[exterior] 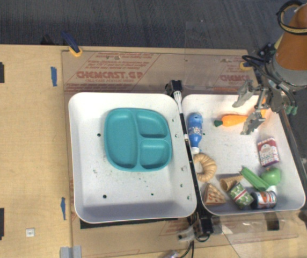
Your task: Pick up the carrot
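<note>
Gripper (pixel 251 110) sits over the top of the right bin (pixel 292 144), fingers spread. Carrot (pixel 233 121) lies just left of the lower finger, orange body touching or nearly so, green end pointing left. Nothing between the fingers. Blue bottle (pixel 195 128) at the bin's left edge. Left bin (pixel 83 160) holds a teal divided plate (pixel 138 138).

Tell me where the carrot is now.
The carrot lies in the right bin's upper part, between the blue bottle and the gripper.
</note>
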Available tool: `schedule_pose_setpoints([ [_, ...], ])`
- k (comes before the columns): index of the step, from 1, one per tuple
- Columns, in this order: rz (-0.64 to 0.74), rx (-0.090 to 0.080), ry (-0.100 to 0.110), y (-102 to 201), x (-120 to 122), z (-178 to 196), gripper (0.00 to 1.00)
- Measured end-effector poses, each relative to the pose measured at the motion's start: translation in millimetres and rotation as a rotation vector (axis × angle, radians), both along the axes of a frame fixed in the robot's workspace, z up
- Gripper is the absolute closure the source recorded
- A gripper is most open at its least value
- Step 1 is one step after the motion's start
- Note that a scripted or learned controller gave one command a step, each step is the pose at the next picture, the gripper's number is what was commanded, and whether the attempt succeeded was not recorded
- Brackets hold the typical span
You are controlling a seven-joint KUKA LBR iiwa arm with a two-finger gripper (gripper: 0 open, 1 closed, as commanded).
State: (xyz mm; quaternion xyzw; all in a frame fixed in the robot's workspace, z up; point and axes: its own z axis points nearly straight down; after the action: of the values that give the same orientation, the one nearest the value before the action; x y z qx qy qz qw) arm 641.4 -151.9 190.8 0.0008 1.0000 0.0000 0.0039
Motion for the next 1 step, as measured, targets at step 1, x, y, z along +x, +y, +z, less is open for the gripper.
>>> schedule_pose_setpoints([
  [1, 0.438, -0.001, 0.001, -32.7, 17.5, -96.7, 0.00],
])
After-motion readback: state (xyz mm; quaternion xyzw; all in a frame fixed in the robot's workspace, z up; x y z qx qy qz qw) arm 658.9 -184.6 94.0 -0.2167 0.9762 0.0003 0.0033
